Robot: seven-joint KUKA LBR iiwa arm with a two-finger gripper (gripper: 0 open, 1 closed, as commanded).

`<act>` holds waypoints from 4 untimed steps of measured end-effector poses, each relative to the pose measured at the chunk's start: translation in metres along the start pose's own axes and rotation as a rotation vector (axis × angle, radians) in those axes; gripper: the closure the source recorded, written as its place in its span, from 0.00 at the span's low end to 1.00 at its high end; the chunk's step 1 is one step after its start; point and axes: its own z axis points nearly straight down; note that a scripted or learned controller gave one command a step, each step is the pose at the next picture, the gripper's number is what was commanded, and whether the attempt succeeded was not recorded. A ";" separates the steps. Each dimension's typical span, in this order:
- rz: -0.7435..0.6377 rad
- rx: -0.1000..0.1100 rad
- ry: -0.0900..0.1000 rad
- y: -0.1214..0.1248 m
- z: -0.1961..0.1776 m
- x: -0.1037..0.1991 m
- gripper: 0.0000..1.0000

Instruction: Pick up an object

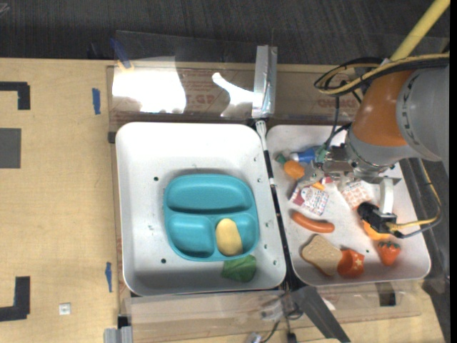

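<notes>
My gripper (337,170) hangs low over the upper middle of the right bin (418,259), under the grey wrist with its orange band. Just left of it lie a blue item (305,155) and a small orange piece (293,168). A white and red packet (312,199) sits right below the gripper, and a second red-patterned packet (355,194) lies beside it, partly under the wrist. Further down are a red sausage (313,224), a slice of bread (321,252), a tomato (350,263) and a small red-orange vegetable (388,251). I see nothing lifted off the bin floor.
The left bin (143,163) holds a teal divided tray (207,195) with a yellow oval fruit (228,236) in its lower right compartment. A green vegetable (239,268) lies by the tray's lower edge. A raised divider (271,191) separates the bins.
</notes>
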 end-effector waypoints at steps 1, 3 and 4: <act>0.097 0.010 -0.003 0.010 -0.077 0.025 0.00; -0.239 0.003 -0.003 0.017 0.005 0.009 0.00; -0.237 0.004 -0.003 0.017 -0.002 0.008 1.00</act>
